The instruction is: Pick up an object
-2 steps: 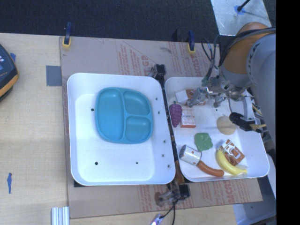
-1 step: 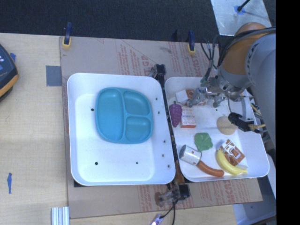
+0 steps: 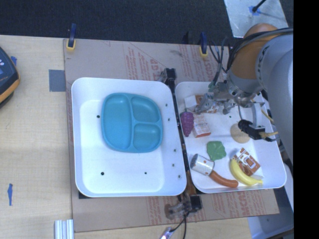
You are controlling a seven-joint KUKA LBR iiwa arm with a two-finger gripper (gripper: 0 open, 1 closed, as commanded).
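Objects crowd the right bin [image 3: 279, 156]: banana [image 3: 243, 174], hot dog [image 3: 223, 179], can [image 3: 202, 164], green block [image 3: 216, 150], purple grapes [image 3: 186, 122]. Gripper [image 3: 208, 103] hangs low at the far corner; finger state, cannot tell. Risk: that clutter sits tight, so a close could pinch an edge and slip.

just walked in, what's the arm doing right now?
The grey KUKA arm is reaching in from the right, with its claw low over the far-left corner of the right white bin. That bin holds a purple grape bunch, green soft piece, yellow banana and orange sausage. I can't see anything in the claw. The left white bin holds a blue divided plate.
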